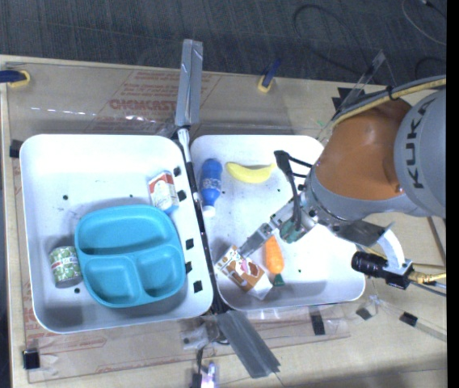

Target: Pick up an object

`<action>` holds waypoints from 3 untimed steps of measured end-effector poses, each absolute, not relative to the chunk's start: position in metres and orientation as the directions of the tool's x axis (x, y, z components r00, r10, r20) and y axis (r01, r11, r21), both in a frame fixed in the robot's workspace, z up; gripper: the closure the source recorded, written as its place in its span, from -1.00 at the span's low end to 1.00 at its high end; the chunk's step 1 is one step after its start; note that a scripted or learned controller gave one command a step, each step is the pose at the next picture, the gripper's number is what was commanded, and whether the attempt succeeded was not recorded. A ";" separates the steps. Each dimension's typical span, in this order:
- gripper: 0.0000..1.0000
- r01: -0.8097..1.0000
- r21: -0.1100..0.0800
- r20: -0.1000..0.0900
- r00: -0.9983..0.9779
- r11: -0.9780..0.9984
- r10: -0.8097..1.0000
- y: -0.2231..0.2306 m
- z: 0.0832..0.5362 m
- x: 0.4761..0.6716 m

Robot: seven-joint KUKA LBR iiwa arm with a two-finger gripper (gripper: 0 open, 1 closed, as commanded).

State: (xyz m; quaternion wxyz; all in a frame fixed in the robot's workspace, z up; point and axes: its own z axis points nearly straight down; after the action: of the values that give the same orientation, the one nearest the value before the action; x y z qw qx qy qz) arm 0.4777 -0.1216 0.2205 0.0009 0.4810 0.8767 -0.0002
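The hand is low inside the right bin, reaching in from the right on the grey arm with its orange band. Whether its grip is wide or narrow I cannot tell. Its tip sits just beside the carrot, an orange piece with a green end lying near the middle of the right bin, and nothing is visibly gripped by the hand.

Just below and left of the carrot, a small brown and white carton lies tilted near the bin's front left corner, close to the hand's tip. A banana lies toward the back of the same bin, well apart from the hand. A bottle with a blue cap lies along the bin's left wall, near the divider between the 2 bins.

In the left bin, a blue divided plate with 3 compartments takes up the front middle. A small green-labelled can stands just to its left, and a small red and white box lies by the right wall, just behind the plate. Both bins rest on the tabletop.
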 end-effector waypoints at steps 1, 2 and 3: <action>-1.00 0.907 0.011 0.002 -0.421 0.421 0.907 -0.169 0.109 0.482; 1.00 0.906 0.021 -0.008 -0.423 0.423 0.906 -0.171 0.123 0.486; 1.00 0.919 0.001 -0.002 -0.393 0.393 0.919 -0.130 0.228 0.478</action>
State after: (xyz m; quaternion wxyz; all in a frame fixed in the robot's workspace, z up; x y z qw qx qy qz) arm 0.4783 -0.1302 0.2282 0.0009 0.5508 0.8346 -0.0001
